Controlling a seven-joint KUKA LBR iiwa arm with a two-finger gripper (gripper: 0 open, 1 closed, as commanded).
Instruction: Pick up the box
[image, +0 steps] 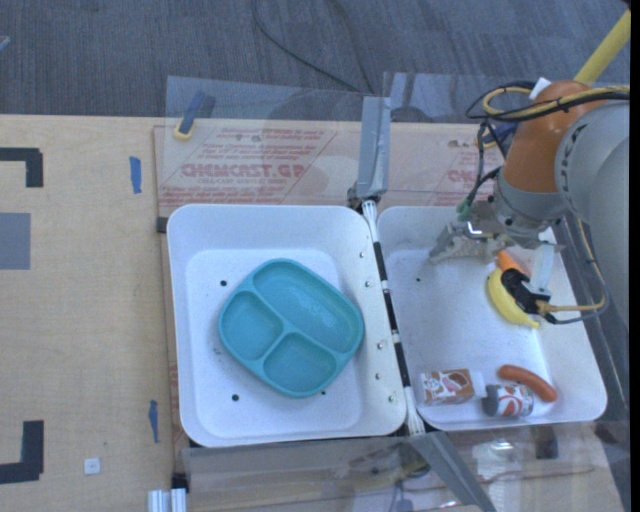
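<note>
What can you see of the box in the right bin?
The box is small and flat, brown and white with printing too small to read; it looks like cardboard. It lies on the floor of the right bin, near the front left corner, slightly skewed. A can lies just right of it, whether touching is unclear. The gripper is at the far end of the bin, well away from the box.

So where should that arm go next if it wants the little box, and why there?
Probably toward the near edge of the right bin. The tool hangs over the bin's far end, close to the banana, while the small box lies by the near wall, next to a can and a sausage. It needs to get above the box before lowering.
</note>
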